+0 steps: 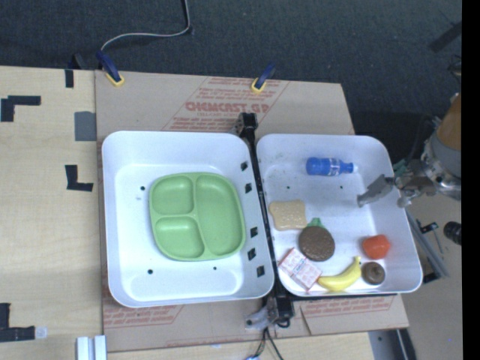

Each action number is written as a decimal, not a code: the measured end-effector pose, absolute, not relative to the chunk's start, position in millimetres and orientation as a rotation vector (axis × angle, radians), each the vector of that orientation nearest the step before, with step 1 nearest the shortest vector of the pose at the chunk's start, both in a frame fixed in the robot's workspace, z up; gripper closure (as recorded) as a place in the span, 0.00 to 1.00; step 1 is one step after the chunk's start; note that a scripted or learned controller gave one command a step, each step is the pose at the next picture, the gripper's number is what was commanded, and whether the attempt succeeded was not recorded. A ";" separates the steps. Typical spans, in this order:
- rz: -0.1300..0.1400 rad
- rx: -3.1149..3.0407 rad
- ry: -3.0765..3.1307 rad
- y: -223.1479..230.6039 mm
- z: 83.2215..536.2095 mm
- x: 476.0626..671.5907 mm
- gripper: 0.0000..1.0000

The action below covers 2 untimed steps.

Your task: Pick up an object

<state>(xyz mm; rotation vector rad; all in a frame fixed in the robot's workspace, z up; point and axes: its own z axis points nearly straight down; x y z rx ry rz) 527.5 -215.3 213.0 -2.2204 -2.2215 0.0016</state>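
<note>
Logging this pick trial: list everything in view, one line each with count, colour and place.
Bins: 2, white, side by side on bench.
Plate: 1, green, divided, left bin.
Bottle: 1, blue, right bin, top.
Cracker: 1, tan, right bin, left side.
Patty: 1, brown, right bin, centre.
Packet: 1, red and white, bottom left.
Banana: 1, yellow, bottom.
Donut: 1, brown, bottom right.
Tomato: 1, orange-red, right side.
Gripper: 1, grey, over right bin's right edge.

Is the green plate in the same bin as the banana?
No: the green plate lies in the left bin, the banana in the right bin.
</note>
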 end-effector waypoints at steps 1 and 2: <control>0.001 -2.217 -2.221 -149.9 141.7 563.8 0.00; -0.001 -2.221 -2.221 -122.4 87.0 517.0 0.00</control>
